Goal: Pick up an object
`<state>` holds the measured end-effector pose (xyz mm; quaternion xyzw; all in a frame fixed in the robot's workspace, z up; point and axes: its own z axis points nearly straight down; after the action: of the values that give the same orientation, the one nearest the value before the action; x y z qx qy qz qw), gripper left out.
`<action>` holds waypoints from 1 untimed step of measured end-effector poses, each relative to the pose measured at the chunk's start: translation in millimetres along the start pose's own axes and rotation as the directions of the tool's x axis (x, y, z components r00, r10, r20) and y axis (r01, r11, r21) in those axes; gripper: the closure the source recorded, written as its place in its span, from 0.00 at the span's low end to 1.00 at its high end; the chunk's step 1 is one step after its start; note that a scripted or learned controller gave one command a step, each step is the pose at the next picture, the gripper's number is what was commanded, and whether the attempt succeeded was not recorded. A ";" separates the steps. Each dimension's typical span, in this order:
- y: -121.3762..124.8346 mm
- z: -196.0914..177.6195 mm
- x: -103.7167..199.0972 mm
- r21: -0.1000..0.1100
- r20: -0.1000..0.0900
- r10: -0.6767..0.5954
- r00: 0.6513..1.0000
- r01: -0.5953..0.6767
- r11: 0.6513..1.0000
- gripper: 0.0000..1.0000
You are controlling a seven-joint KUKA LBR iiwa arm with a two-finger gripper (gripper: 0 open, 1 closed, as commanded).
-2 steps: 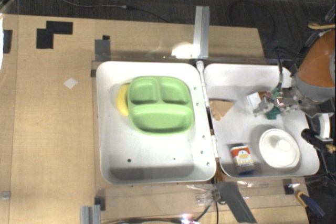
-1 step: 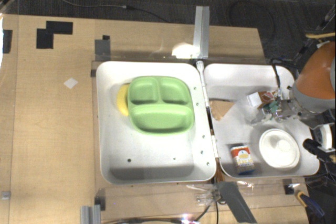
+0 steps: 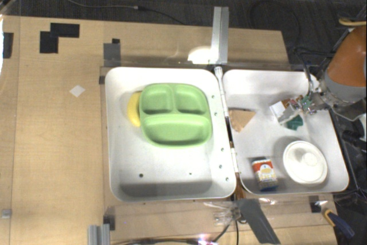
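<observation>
In the right bin (image 3: 252, 83), my gripper (image 3: 289, 113) hangs low over the upper middle of the floor, reaching in from the right on the grey arm with its orange band (image 3: 347, 61). A tan wedge-shaped piece (image 3: 241, 119) lies to its left near the divider. A round white bowl (image 3: 305, 161) sits below it toward the front right. A small box with a red label (image 3: 265, 172) stands at the front, left of the bowl. Nothing is visibly held.
The left bin (image 3: 120, 140) holds a green divided plate (image 3: 174, 114), with a yellow object (image 3: 133, 109) partly tucked under its left edge. A metal post (image 3: 220, 37) rises behind the bins. Cables run along the right side of the bench.
</observation>
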<state>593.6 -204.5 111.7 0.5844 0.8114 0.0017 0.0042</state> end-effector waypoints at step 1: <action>-22.9 24.0 9.9 0.000 -0.001 -0.053 0.999 0.053 0.999 0.00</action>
<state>568.9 -202.4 87.5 0.5627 0.8267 0.0018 0.0038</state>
